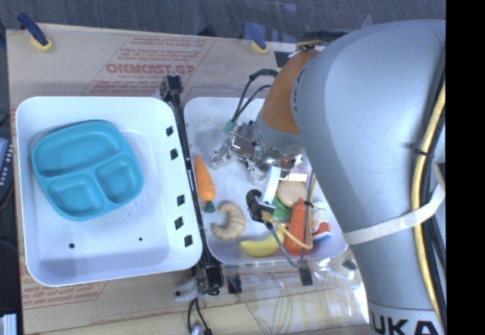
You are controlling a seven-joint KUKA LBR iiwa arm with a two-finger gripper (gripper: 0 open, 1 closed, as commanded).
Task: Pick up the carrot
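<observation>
We log the claw (pixel 241 145) first: it sits low in the upper part of the right bin (pixel 198 115), reached in from the right under the grey arm (pixel 371 151) with its orange band (pixel 279 102), and we cannot tell how it is set, since cables and the wrist housing blur it. The carrot (pixel 203 180) lies apart from the claw, below and to its left, hard along the right bin's left wall, orange body running up and down with the green top at the lower end. Just beside that green end lies a croissant (pixel 229 220), and below the croissant a banana (pixel 261 247) near the bin's front rim. To the right of these we list a tight cluster of toy foods, among them a pale round piece (pixel 291 192) and a red-orange piece (pixel 300 226), partly under the arm. Open floor in the right bin lies between the claw and the carrot and along the upper left corner. The left bin (pixel 30 235) holds a blue divided plate (pixel 86 167) in its upper left, with bare floor in front and to the right. The cardboard-covered surface (pixel 98 61) carries red print; we read "CHEMCAST GP". Blue-and-yellow clamps (pixel 33 32) grip its far edge. The arm's base shows the letters "UKA".
</observation>
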